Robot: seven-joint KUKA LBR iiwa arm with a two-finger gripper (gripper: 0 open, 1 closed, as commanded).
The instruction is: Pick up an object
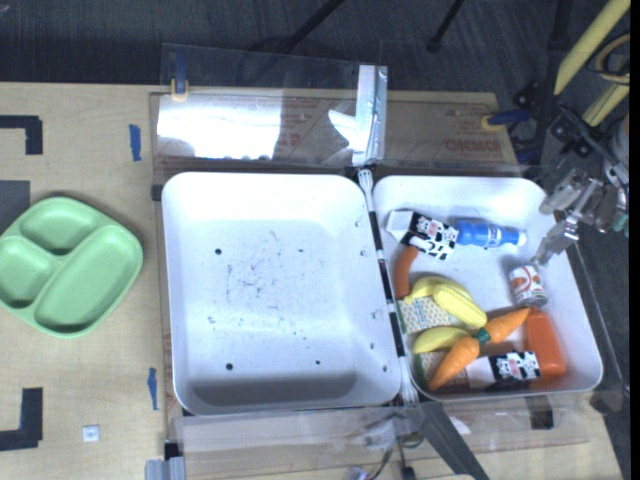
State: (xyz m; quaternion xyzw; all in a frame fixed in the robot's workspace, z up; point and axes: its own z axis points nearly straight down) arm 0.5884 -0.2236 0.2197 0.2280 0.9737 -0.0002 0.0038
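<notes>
The right bin [470,193] holds a heap of small objects. A blue bottle [488,235] lies near its back, beside a black-and-white cow-print box [430,236]. A small red-and-white can [528,285] stands by the right wall. Yellow bananas [450,303] lie in the middle, with carrots [455,360] and an orange bottle [545,346] toward the front. My gripper [556,236] hangs over the bin's back right corner, just above and to the right of the can, with nothing visibly in it.
The left bin [265,288] adjoins the right one along a shared middle wall. A green divided plate [65,265] rests on the bench at far left. A clear plastic panel [270,118] stands behind the left bin.
</notes>
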